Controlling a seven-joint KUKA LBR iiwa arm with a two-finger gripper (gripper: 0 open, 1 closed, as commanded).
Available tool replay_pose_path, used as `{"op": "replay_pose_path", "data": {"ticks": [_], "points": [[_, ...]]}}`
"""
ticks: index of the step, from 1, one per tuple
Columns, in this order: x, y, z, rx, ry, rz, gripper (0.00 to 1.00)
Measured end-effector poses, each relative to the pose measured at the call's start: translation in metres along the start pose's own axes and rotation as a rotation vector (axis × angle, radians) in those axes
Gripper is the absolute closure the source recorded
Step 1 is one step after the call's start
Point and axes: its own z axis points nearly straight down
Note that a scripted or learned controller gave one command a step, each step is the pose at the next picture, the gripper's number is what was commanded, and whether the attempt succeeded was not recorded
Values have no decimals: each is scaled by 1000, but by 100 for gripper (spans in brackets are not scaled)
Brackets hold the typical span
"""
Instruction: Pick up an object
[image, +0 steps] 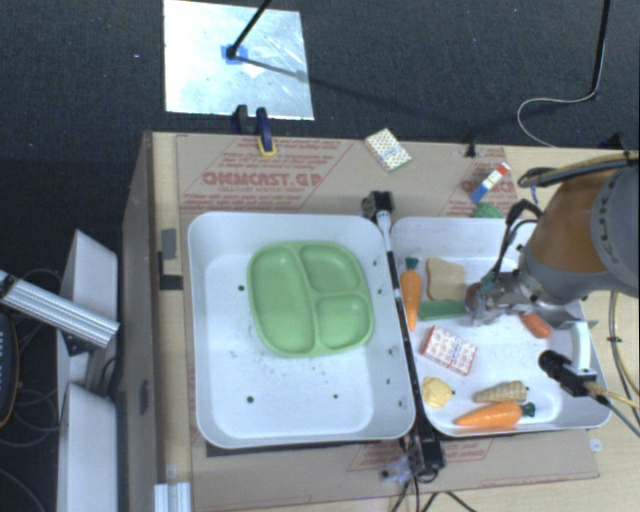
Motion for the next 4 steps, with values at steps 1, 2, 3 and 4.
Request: {"op": "replay_pose_path", "data": {"ticks": [1, 2, 3, 4], "points": [[0, 0, 0, 0, 0, 0, 0], [0, 1, -10, -2, 0, -2, 100], [0, 1, -10, -2, 0, -2, 0], [23, 52, 10, 1, 0, 0, 0]]}}
